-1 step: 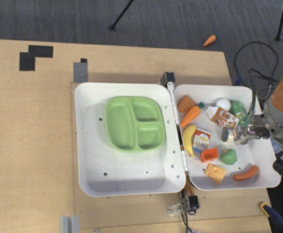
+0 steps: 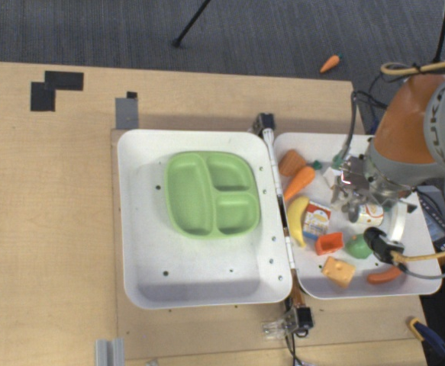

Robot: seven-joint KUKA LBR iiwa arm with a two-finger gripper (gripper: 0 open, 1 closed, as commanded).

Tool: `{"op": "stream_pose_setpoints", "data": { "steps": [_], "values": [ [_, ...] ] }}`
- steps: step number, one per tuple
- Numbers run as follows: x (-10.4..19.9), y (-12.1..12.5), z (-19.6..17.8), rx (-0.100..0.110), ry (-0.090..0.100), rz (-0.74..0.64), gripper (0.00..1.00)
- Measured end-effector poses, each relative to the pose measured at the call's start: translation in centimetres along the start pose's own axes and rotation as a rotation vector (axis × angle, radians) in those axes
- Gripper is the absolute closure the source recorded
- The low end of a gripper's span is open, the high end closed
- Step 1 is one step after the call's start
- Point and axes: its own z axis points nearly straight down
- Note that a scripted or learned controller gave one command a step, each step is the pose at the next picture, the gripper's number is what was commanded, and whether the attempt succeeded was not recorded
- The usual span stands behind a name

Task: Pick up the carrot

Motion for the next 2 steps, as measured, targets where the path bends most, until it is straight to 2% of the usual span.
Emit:
{"op": "stream_pose_setpoints", "data": {
  "steps": [1, 2],
  "values": [
    [7.9, 2.3, -1.6, 0.0, 0.001, -0.065, 0.0],
    [9.1, 0.1, -1.6, 0.001, 0.0, 0.128, 0.0]
  ]
}}
